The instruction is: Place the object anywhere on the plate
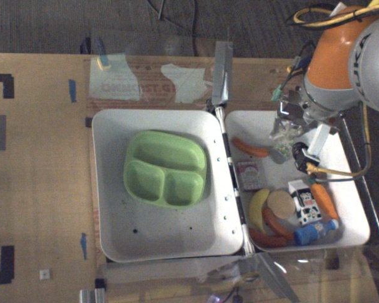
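Green 3-compartment plate (pixel 165 168) sits in left bin (pixel 107 188), tilted a bit, nothing on it. Right bin (pixel 357 223) holds the loose items: orange carrot-like piece (pixel 251 148) at approx 10 o'clock of the bin, small pink card/packet (pixel 248 174) just below it, banana (pixel 258 208) w/ a tan round disc (pixel 281 204) touching it near 6 o'clock, red sausage-like piece (pixel 275 225) under those, blue bottle (pixel 312 233) at approx 5 o'clock, white printed box (pixel 305 206) beside a 2nd orange carrot (pixel 324 199). Arm comes in from 2 o'clock; pincer (pixel 284 134) hangs over the right bin's upper part, near 12 o'clock. Can't tell if spread or pressed together, and nothing is visibly pinched.
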You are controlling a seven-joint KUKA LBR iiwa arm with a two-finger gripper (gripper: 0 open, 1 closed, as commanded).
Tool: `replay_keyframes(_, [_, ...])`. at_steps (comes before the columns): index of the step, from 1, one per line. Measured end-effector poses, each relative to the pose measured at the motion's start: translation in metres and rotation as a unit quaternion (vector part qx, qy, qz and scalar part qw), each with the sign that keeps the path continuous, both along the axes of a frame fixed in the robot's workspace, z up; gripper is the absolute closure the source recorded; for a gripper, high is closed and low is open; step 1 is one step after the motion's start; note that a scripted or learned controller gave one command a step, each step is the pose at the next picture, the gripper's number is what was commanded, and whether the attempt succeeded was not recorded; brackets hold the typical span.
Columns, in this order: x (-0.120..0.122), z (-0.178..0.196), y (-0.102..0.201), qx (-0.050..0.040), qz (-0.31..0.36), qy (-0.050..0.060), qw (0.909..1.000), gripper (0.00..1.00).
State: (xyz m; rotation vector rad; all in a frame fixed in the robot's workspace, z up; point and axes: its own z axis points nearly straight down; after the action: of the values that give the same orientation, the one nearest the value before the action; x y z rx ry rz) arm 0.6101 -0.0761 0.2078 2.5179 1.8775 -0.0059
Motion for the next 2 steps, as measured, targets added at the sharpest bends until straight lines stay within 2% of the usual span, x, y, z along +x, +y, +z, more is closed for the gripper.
replay_keyframes(1, [-0.040,0.187,0.005,0.0009,0.015,-0.001,0.9999,1.00])
replay_keyframes(2, [-0.131,0.060,0.027,0.0017,0.083,0.000,0.9965,1.00])
